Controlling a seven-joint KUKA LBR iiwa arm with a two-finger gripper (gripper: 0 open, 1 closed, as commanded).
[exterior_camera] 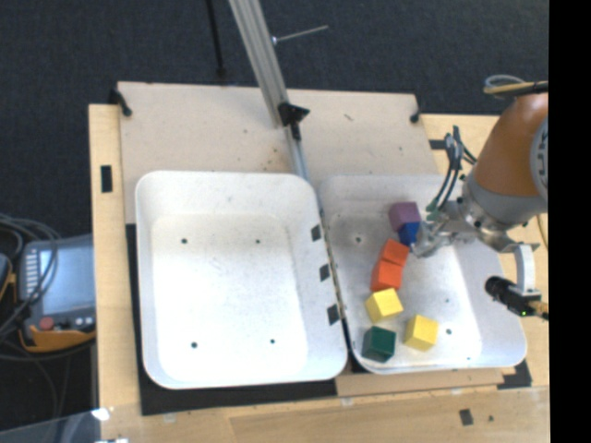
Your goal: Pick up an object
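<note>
- Gripper [427, 240] low over the upper part of the right bin [494, 340]; too blurred and too small to tell how wide it stands or whether it grips anything.
- Just beside its tip, to the left: a blue cube [409, 234], touching or nearly touching it.
- Directly above the blue cube, a purple cube [404, 214], pressed close against it.
- Below and to the left, two orange cubes stacked in a line: upper orange cube [396, 252], lower orange cube [388, 274].
- Further down, a yellow cube [384, 303], then a green cube [378, 342] near the bin's bottom edge, and a second yellow cube [421, 331] to the green one's right.
- Grey arm with its orange band [512, 150] reaching in from the right.
- Left bin [231, 275] alongside, touching the right one.
- Slanted metal post [259, 44] above the bins.
</note>
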